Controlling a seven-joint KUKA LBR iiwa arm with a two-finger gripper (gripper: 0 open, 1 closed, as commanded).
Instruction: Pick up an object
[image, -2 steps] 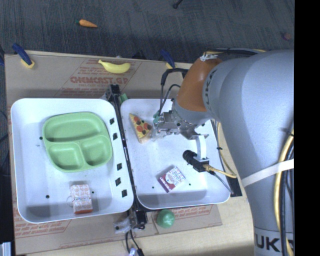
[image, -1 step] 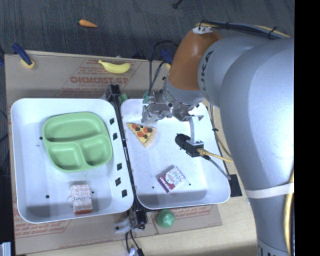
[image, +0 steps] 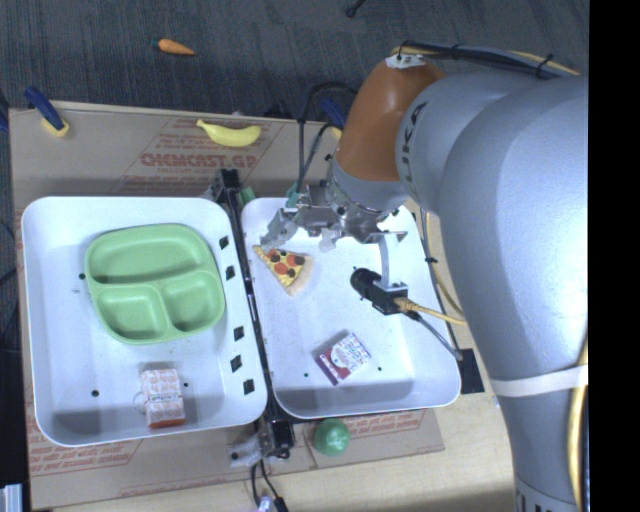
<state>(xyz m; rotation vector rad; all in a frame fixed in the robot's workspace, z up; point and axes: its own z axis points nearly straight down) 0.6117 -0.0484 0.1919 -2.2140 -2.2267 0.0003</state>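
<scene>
In the right bin (image: 425, 375), my gripper (image: 301, 236) hangs over the far left corner with its fingers spread and nothing between them. A toy pizza slice (image: 285, 267) lies just in front of and below the fingertips, apart from them. A red and white packet (image: 343, 358) rests nearer the bin's front. In the left bin (image: 40, 330) there is a green divided tray (image: 155, 280), and a small wrapped snack (image: 162, 395) lies by the front wall.
A black connector with a yellow cable (image: 380, 290) hangs over the right bin beside the arm. Outside the bins lie a banana (image: 230, 130) at the back, a green ball (image: 331, 436) at the front, and an orange carrot (image: 177, 46) on the floor.
</scene>
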